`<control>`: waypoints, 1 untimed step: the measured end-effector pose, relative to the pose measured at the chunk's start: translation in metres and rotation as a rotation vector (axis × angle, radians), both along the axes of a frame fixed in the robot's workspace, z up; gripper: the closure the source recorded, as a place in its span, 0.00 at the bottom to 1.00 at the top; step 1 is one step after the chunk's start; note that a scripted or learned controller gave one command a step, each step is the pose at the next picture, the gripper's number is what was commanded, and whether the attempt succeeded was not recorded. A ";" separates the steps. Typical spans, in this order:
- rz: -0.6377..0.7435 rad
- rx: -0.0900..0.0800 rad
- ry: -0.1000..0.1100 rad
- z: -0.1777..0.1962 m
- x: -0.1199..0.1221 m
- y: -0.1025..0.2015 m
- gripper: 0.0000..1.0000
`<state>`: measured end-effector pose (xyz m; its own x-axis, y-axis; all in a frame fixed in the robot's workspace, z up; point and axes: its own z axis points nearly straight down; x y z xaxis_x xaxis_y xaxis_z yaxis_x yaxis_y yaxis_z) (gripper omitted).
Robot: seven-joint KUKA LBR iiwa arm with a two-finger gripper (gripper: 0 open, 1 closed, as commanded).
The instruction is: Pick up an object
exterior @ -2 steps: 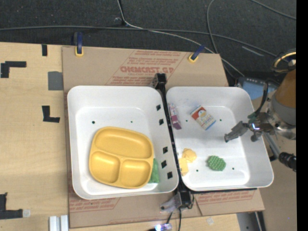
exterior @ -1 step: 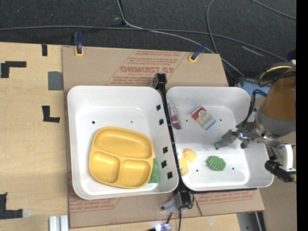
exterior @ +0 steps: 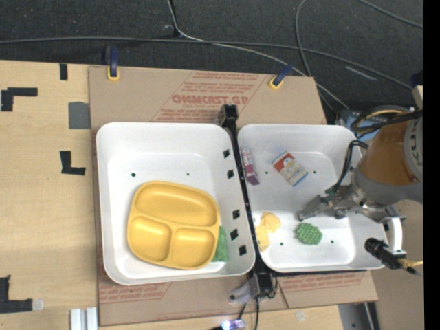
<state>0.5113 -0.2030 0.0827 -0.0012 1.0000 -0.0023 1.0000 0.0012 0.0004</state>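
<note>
Nearest the camera, a green knobbly object [exterior: 309, 234] lay in the right bin [exterior: 337, 258] just below the gripper [exterior: 311, 212], whose finger spread I could not tell, among one yellow piece [exterior: 267, 223], one red-and-white packet [exterior: 290, 168] and one purple item [exterior: 248, 168], while cardboard [exterior: 206, 95] behind read "CHEMCAST GP".
</note>
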 end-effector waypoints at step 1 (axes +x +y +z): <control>0.000 -0.002 -0.004 0.014 0.001 -0.001 1.00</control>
<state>0.5126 -0.2040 0.0965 -0.0008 1.0000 -0.0045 1.0000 0.0008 0.0043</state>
